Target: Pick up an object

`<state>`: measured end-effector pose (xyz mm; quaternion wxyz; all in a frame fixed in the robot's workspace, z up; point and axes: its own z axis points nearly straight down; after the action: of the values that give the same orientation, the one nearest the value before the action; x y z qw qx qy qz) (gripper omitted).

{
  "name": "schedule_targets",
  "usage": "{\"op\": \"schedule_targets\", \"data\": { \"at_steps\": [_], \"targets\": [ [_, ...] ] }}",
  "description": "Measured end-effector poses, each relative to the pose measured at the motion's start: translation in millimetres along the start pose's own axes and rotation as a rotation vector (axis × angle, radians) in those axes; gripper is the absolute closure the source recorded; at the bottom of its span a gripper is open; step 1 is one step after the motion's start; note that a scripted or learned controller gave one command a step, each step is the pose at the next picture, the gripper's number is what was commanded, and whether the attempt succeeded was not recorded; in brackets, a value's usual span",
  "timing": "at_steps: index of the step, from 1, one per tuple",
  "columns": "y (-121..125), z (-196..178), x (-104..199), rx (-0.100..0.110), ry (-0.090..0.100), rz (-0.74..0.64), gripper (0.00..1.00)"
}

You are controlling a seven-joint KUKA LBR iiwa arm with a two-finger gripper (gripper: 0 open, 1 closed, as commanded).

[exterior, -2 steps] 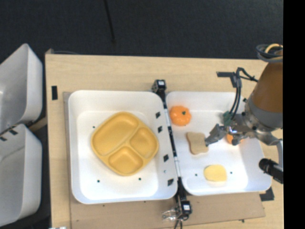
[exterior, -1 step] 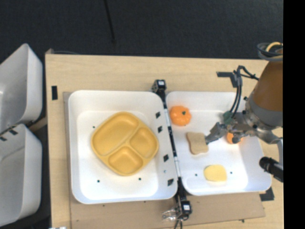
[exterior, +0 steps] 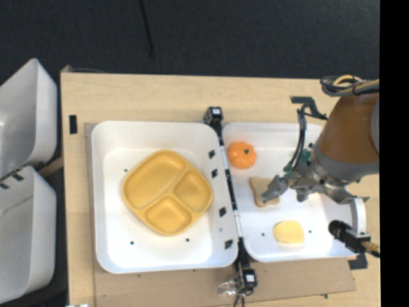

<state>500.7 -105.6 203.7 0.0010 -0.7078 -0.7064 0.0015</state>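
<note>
A: Left to right, what've you got?

B: Wood surface [exterior: 77, 190] w/ two white bins. Left bin [exterior: 102, 235] holds one yellow divided plate [exterior: 167, 191], sitting centre, tilted diagonal. You've got bare white floor all round it, widest along the bottom & left walls.

A: And the divider?

B: The bins' inner walls meet mid-frame, w/ small black clips [exterior: 225, 172] down the seam. Tight edge there.

A: Right bin?

B: Right bin [exterior: 268, 253] has 3 things. Orange fruit [exterior: 241, 155] up near the top-left corner, just beside the seam wall. Tan bread-like piece [exterior: 262, 191] below it, mid-bin. Pale yellow round item [exterior: 289, 233] lower down, near the front wall, apart from the others.

A: The end effector?

B: End effector [exterior: 273, 192] comes in from the right & sits right at the tan piece, overlapping its right edge. Can't tell if it's got a grip or how wide it's spread; dark parts blur together. The arm [exterior: 345, 139] covers the bin's right side, so your open room is the floor strip between the tan piece & the yellow item.
</note>
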Motion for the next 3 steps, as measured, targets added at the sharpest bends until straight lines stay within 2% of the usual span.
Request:
{"op": "schedule_targets", "data": {
  "at_steps": [2,3],
  "targets": [
    [-2.3,105.9,-12.0,0.000,0.000,0.001,0.00],
    [-0.6,93.0,-11.4,-0.006,0.002,0.008,1.00]
  ]
}}
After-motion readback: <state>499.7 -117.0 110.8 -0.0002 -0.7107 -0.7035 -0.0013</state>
